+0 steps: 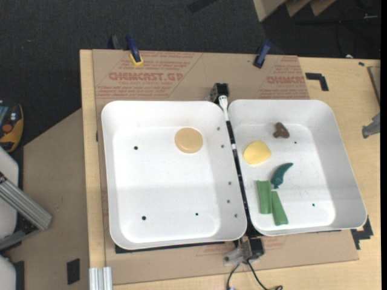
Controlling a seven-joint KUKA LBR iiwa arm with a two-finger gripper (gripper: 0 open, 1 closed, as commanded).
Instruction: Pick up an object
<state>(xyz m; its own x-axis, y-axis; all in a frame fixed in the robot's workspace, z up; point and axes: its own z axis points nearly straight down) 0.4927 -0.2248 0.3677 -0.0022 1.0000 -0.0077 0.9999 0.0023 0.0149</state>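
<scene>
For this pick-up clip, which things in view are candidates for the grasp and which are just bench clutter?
Candidates for the grasp:
tan disc in the left bin
yellow lump, brown piece, teal piece and green strips in the right bin

Bench clutter:
two clamps on the cardboard sheet
cable at the front edge

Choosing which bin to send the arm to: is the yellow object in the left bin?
No, the yellow object lies in the right bin, near its left wall; the left bin holds a tan disc.
</scene>
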